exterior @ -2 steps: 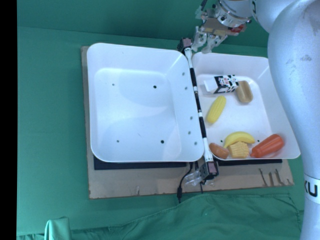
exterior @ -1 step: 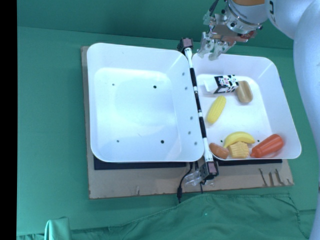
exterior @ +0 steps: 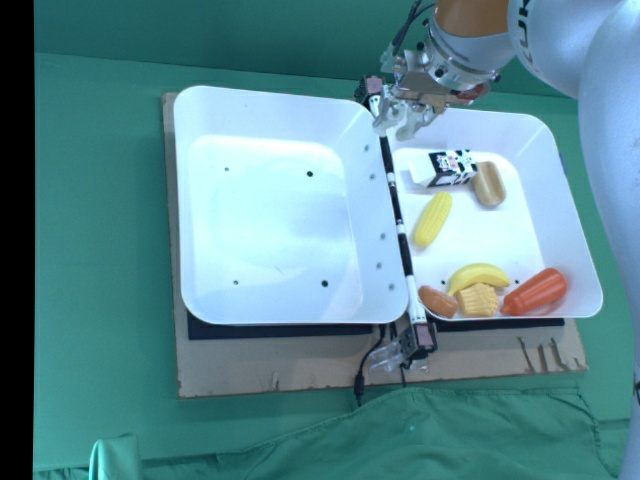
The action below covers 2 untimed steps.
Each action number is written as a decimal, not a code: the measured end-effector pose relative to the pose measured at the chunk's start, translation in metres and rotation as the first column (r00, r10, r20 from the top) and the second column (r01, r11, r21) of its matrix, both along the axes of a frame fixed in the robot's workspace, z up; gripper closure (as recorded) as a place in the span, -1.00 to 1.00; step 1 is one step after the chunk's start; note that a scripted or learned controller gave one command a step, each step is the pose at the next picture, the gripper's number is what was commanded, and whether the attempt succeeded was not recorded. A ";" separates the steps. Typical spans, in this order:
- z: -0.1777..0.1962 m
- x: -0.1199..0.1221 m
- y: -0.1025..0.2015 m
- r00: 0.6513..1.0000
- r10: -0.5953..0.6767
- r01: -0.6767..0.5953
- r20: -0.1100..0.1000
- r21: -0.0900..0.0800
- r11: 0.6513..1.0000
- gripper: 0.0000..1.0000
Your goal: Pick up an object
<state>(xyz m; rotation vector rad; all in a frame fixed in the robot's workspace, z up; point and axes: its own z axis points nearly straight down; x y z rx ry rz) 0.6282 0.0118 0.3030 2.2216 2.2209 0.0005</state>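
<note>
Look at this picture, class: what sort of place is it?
Probably a robotics lab test bench: a robot arm reaches over two white bins, one holding toy food like a plastic corn cob, on green cloth.

milk carton [exterior: 451,167]: small, black and white with colored spots, lay on its side at the top of the right bin [exterior: 560,168]
bread roll [exterior: 489,183]: tan, touching the carton's right
corn cob [exterior: 432,219]: yellow, tilted, mid-bin
banana [exterior: 477,274]: curved, low down
corn chunk [exterior: 478,300]: under the banana
sausage [exterior: 437,301]: orange-brown, left of the chunk
orange bottle [exterior: 535,291]: on its side, bottom-right corner
</note>
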 end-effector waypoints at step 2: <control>0.043 -0.105 0.027 1.000 -0.002 0.002 0.003 0.002 1.000 1.00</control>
